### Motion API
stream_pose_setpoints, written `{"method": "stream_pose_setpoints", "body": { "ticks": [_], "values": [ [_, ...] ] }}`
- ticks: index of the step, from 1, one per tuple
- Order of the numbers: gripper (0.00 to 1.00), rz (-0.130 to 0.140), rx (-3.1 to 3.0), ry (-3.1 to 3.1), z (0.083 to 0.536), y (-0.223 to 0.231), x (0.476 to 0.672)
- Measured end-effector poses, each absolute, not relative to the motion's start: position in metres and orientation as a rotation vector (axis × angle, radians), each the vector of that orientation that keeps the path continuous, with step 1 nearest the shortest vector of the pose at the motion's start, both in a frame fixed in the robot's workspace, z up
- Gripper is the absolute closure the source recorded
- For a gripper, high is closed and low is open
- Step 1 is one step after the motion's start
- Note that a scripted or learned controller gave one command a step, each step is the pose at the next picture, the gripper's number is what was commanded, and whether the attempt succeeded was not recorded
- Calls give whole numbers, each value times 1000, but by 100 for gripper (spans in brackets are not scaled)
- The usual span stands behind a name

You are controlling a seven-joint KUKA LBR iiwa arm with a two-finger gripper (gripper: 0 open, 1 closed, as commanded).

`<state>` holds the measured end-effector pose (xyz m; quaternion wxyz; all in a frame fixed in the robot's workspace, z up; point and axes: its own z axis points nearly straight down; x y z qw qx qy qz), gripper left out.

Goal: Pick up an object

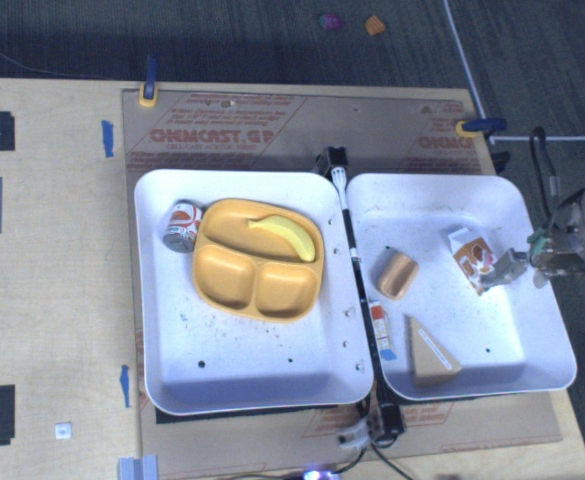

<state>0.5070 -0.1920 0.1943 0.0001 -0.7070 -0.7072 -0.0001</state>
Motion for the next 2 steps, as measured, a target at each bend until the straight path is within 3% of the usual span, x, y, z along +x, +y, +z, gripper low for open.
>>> {"method": "stream_pose_setpoints", "body": {
  "ticks": [1, 2],
  "values": [
    [0, -2, -2224, -2223, 95, -150, 500],
    [0, -10, -2237, -2233, 89, -97, 484]
  ]
}}
